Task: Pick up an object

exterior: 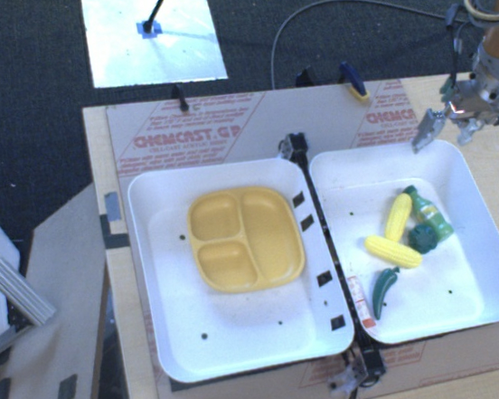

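Observation:
In the right bin (pixel 466 184) lie two yellow corn cobs, one upright (pixel 398 215) and one lying across below it (pixel 393 251). Beside them are a green bottle (pixel 426 207), a dark green broccoli piece (pixel 423 237) and a green chilli pepper (pixel 384 288). My gripper (pixel 447 127) hangs above the far right corner of that bin, well clear of the toys. Its two fingers are spread apart with nothing between them.
The left bin (pixel 161 251) holds a yellow divided plate (pixel 244 238). A black clip strip (pixel 317 231) joins the two bins. A cable (pixel 316 14) and a blue clamp (pixel 352 80) lie behind the bins on the board.

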You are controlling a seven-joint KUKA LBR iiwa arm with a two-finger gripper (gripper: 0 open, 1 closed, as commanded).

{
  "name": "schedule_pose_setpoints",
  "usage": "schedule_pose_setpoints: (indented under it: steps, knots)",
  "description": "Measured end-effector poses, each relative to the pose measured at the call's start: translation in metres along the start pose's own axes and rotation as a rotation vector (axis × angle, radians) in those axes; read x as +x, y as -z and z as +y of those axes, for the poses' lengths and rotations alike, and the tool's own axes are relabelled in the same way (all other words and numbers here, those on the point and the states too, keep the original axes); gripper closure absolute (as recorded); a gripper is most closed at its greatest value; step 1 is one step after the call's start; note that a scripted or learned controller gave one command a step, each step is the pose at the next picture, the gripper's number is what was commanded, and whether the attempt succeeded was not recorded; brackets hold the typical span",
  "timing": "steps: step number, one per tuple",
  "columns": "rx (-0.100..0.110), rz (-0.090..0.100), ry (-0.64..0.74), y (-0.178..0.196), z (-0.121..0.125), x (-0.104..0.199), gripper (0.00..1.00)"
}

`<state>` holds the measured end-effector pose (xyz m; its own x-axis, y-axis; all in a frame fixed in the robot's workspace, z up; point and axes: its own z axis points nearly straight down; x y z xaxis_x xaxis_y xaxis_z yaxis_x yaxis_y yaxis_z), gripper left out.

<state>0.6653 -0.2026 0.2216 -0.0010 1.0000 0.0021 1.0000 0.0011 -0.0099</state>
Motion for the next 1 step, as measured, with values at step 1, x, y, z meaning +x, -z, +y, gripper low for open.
schedule_pose_setpoints:
  steps: [1]
  knots:
    - [-0.013,-0.003,0.003,0.0086,0.0027,0.0006,0.00]
